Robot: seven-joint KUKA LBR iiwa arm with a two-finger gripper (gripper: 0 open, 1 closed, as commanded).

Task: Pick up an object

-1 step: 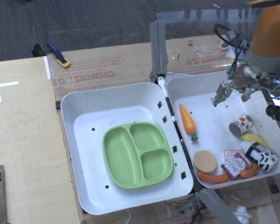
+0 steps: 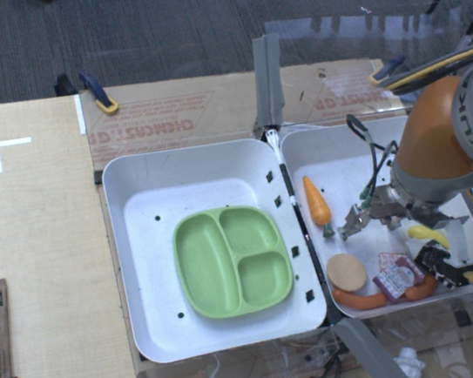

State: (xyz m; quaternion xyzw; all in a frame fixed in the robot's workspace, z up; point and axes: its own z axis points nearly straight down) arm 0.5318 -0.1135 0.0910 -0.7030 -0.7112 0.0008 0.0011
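Evidently early in the attempt: nothing is lifted yet. The arm [image 2: 441, 140] reaches in from 3 o'clock and its pincer [image 2: 353, 222] hangs low over the right bin [image 2: 335, 144], tips pointing toward 9 o'clock. Its fingers look slightly apart with nothing between them, though they are small and dark in the view, so this is a cautious reading. No object is held.

Candidate objects all lie in the right bin. A carrot [image 2: 316, 201] sits at about 10 o'clock from the pincer, just beside it. A round tan bun-like piece [image 2: 347, 272] lies at 6 o'clock, near. A sausage [image 2: 360, 299] rests along the bin's near wall, touching the bun piece. A red-and-white packet [image 2: 397, 276] lies at 5 o'clock. A yellow item [image 2: 427, 234], maybe a banana, sits partly under the wrist; hard to tell.

Left bin [image 2: 139, 242] carries a green divided plate [image 2: 232, 261] with three compartments, nothing in them.

Count: two bins, one plate, one carrot, one bun piece, one sausage, one packet, one yellow item.

Left to do, as I judge it: settle on an object, close, lift. The carrot seems nearest.
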